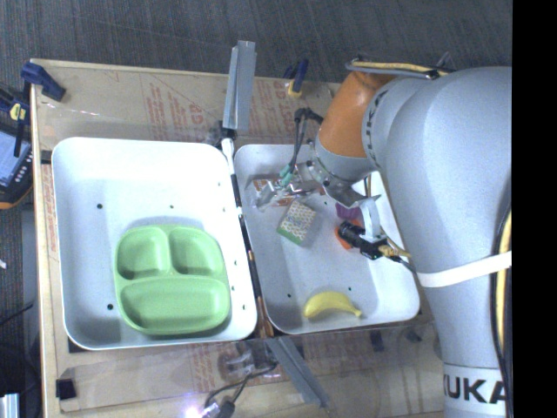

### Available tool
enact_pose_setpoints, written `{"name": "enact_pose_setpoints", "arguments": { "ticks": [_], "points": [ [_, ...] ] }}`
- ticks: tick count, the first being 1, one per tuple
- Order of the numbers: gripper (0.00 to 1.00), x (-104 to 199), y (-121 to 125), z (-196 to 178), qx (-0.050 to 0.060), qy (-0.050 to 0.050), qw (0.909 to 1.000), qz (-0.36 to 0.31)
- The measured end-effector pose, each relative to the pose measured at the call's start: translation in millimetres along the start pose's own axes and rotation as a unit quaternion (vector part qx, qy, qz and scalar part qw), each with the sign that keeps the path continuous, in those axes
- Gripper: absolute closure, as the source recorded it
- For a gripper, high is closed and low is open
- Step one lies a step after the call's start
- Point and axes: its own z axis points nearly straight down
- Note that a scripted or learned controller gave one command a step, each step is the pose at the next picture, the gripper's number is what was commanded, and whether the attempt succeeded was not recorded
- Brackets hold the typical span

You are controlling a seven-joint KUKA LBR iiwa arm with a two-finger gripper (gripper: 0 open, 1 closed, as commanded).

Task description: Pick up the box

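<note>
The box (298,223), small with a green and white pattern, lies tilted in the right bin (296,316) near its middle. My gripper (273,191) hangs low over the back left part of that bin, just up and left of the box. The box's top edge lies close to the gripper, and I cannot tell whether they touch. The grey arm with its orange band (348,120) reaches in from the right and hides the bin's back right part.
A yellow banana (331,305) lies near the right bin's front wall. A purple thing (348,210) and a small red-orange thing (345,239) sit right of the box. The left bin (87,172) holds a green divided tray (171,279).
</note>
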Motion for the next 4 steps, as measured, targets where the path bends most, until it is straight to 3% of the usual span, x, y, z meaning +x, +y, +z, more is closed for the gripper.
{"name": "enact_pose_setpoints", "arguments": {
  "ticks": [1,2,3,4],
  "points": [
    [0.00,-28,-41,-1,0.001,0.000,0.9999,-0.017],
    [1.00,-27,-40,-12,-0.001,0.000,0.9998,-0.020],
    [0.00,-27,-40,-12,-0.001,0.000,0.9998,-0.020],
    [0.00,-7,-64,-1,-0.001,-0.001,0.9989,-0.048]
  ]
}}
